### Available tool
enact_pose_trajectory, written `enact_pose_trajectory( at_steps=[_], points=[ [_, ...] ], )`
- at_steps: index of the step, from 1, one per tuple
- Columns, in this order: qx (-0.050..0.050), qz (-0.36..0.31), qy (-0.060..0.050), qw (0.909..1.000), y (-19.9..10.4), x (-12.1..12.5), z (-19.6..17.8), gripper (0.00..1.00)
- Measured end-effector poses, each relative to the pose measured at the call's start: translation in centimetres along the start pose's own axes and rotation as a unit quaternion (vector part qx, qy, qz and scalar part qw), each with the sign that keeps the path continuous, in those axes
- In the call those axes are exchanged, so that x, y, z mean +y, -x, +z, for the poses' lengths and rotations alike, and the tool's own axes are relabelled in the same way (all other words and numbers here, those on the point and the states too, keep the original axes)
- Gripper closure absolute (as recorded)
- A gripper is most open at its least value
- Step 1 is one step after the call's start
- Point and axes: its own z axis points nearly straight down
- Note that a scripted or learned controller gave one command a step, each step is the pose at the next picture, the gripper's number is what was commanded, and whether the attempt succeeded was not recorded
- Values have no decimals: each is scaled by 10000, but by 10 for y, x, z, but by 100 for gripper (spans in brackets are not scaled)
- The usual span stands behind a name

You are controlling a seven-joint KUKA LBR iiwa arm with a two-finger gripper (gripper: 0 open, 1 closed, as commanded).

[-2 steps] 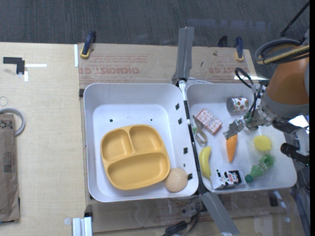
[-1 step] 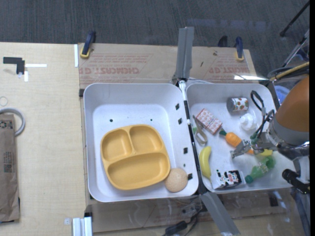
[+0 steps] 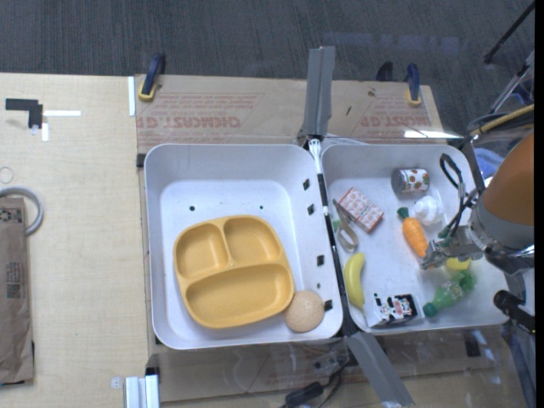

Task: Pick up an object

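Observation:
My gripper is low in the right bin, near its right side, with the orange-banded arm above it at the view's right edge. It sits just right of a toy carrot and over a small yellow object. A green bottle lies just below it. The same bin also holds a banana, a pink patterned box, a small can, a white lump and a black-and-white packet.
The left bin holds a yellow divided plate and a tan round ball at its front right corner. A metal divider rises between the bins. A cable loop lies near the right bin's far right.

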Motion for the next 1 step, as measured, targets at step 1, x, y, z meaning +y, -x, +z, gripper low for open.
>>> enact_pose_trajectory(
  at_steps=[1],
  points=[
    [-57,972,4,9952,-50,67,-76,100]
  ],
)
